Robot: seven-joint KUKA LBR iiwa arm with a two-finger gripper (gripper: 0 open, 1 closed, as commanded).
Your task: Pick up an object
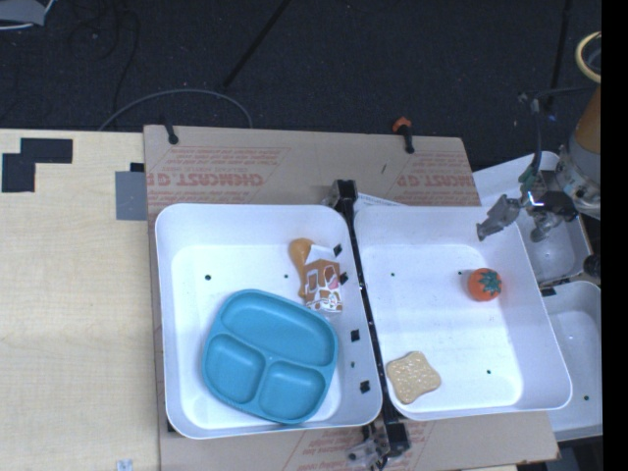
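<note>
An orange-red tomato-like toy (pixel 484 284) lies in the right bin (pixel 444 234) toward its right side. A tan slice of toast (pixel 412 377) rests at that bin's front left. In the left bin (pixel 186 234) sits a blue divided plate (pixel 270 355), with a small patterned packet (pixel 322 287) and a brown piece (pixel 300 253) behind it. My gripper (pixel 520 216) hovers at the right bin's far right corner, above and right of the tomato toy, with nothing between its fingers.
A black divider clamp (pixel 345 194) joins the two bins at the back. Cardboard (pixel 294 170) lies under the bins. Another white tray (pixel 584 341) stands to the right of the right bin. Cables run across the dark floor behind.
</note>
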